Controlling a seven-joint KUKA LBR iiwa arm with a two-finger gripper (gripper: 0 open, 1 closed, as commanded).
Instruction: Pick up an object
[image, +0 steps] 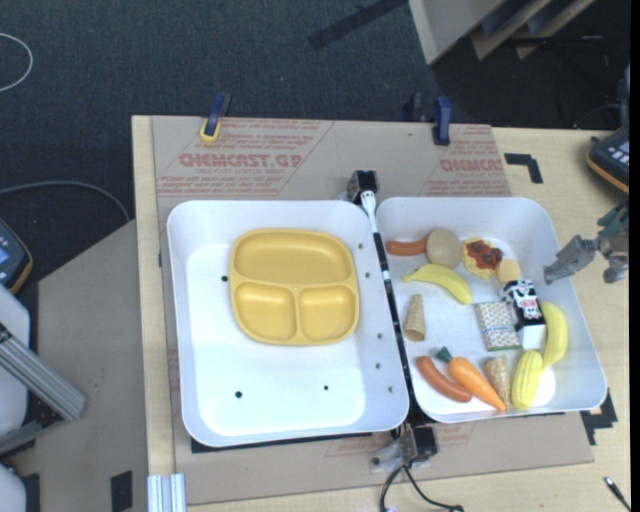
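The right white bin (570, 380) holds several toy foods: a red sausage (405, 246), a beige potato (443, 244), a pizza slice (483, 256), a banana (440, 281), an ice-cream cone (414, 317), a cracker (495, 324), a black-and-white milk carton (522, 300), a second banana (554, 333), a corn cob (527, 378) and a carrot (475, 382). My gripper (572, 258) hangs at the right bin's right rim, just right of the pizza slice and above the milk carton. Nothing shows in its grasp.
The left white bin (200, 380) holds a yellow three-compartment plate (295, 285). Both bins sit on a cardboard sheet (300, 150) held by clamps at the back edge. Cables run between the bins and at the front.
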